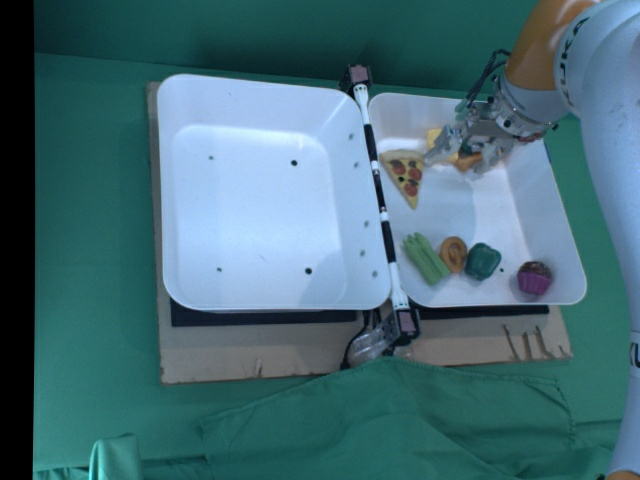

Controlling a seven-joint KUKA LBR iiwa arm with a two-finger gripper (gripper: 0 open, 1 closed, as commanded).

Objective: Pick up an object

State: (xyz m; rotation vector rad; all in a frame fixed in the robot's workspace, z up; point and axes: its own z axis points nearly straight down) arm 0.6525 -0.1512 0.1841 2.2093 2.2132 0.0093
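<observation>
Claw: I see the gripper (462, 155) low at the right bin's (560, 230) far edge; grip state unclear to me.
Object: yellow-orange toy (466, 157) directly beneath it.
Neighbour: pizza slice (405, 175) just left.

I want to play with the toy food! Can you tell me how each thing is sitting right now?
Pizza slice: lying flat in the right bin, tip pointing to the front.
Asparagus: lying flat, beside the pretzel.
Pretzel: lying flat.
Green pepper: resting on the bin floor.
Cupcake: near the front right corner.
Orange and yellow toy: under the gripper.
Left bin: sitting level.
</observation>
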